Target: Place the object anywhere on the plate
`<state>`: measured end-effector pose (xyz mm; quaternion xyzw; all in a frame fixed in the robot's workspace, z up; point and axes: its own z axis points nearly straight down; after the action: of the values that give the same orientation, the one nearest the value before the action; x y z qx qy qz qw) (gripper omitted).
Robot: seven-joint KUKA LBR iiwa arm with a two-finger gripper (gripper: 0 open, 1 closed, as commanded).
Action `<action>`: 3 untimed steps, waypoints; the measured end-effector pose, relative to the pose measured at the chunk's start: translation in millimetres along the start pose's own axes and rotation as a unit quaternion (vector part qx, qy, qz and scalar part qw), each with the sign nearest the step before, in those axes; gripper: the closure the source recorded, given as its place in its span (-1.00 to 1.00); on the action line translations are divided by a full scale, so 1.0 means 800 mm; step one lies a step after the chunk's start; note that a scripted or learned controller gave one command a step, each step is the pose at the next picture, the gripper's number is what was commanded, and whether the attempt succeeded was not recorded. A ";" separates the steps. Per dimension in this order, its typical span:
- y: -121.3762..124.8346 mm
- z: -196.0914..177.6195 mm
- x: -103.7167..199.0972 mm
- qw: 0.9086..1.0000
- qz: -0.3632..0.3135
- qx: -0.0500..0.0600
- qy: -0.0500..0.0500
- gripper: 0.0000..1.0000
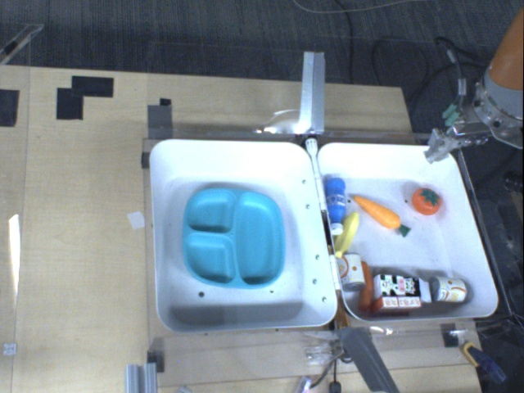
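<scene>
A blue divided plate (235, 236) lies in the left white bin (168, 301). The right bin (471, 219) holds an orange carrot (378, 212), a small orange-red tomato-like toy (426, 201), a yellow banana (349, 232) and a blue bottle (334, 195). A dark bottle with a patterned label (399, 291) lies along that bin's front wall. My gripper (435, 149) hangs over the right bin's far right corner, above and to the right of the tomato-like toy, and I see nothing in it.
A small white can (352, 269) and a grey can (449, 290) also sit in the right bin. A metal post (313, 92) rises behind the bins where they meet. Cables (352, 15) run over the dark floor at the back.
</scene>
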<state>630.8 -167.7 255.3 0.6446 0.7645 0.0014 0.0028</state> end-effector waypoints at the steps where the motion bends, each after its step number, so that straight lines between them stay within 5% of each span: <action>1: 0.050 0.000 0.075 0.999 0.050 0.000 0.000 1.00; 2: 0.021 0.030 0.172 0.996 0.084 0.001 0.001 1.00; 3: 0.071 -0.021 0.261 0.975 0.220 0.001 0.001 1.00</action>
<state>651.7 47.5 271.8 0.7972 0.6038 0.0018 0.0011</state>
